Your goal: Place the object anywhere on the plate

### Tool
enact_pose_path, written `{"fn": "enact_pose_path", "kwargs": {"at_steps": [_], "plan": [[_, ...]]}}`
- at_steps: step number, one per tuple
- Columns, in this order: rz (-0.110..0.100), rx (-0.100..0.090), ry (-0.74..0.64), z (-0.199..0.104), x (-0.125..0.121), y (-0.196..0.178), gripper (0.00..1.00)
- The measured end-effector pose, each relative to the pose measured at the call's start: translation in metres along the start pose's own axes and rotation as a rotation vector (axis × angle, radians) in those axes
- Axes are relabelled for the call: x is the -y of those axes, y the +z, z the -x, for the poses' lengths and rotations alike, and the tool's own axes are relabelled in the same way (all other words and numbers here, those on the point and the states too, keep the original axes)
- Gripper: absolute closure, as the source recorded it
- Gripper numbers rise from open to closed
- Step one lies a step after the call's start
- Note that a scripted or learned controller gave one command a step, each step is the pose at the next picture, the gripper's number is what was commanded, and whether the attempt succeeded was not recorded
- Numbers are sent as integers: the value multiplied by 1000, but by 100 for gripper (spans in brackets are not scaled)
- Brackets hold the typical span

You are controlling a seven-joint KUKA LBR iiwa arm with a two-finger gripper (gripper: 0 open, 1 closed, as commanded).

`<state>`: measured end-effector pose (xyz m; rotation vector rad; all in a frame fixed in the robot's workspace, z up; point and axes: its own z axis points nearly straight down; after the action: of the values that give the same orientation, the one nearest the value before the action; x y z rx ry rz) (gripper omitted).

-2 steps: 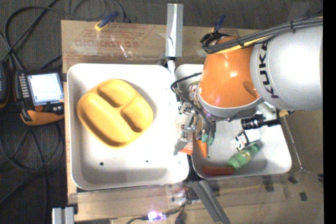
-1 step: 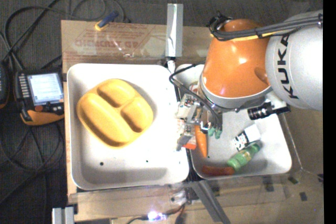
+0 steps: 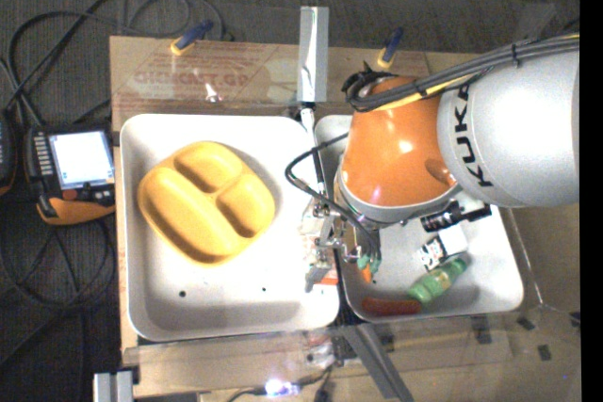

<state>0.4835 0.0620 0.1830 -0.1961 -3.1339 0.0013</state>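
A brown worktop (image 3: pixel 188 71) carries two white bins side by side, one (image 3: pixel 141 297) left of the jaws, the other (image 3: pixel 499 287) to their right.

A single camera sits fixed above the bench (image 3: pixel 188 75), looking down at a slight slant so the bench's far edge lies toward the top of the picture and its near edge toward the bottom. It stands far enough off to take in both white bins, the left bin (image 3: pixel 141 297) and the right bin (image 3: pixel 504 282), plus surrounding floor; the arm (image 3: pixel 509 132) looms large at right.
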Motion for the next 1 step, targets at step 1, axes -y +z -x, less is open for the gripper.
{"fn": "enact_pose_path", "kwargs": {"at_steps": [1], "plan": [[0,-1,366,-1,-5,0,100]]}}
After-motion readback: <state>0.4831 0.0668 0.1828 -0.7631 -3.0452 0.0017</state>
